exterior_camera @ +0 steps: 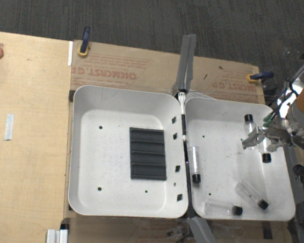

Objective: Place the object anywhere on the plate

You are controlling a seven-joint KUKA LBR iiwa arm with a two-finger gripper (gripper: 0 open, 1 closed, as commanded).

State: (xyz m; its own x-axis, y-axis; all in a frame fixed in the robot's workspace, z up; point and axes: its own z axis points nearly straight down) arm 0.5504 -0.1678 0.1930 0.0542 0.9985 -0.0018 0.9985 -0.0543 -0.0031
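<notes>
We see clear vials (251, 195) (black-capped) lying in the right bin (216, 125); the dark plate (147, 154) lies in the left bin (88, 111). The gripper (262, 136) hangs at the right bin's far right, jaws unreadable

The cardboard (146, 72) behind the bins carries red print, upside down, which reads "CHEMCAST GP" at its left; at its right the same print is fainter.

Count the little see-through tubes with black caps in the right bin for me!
5 tubes: one by the left wall, two near the front, two beside the arm's tip. More may hide under the arm.
</notes>
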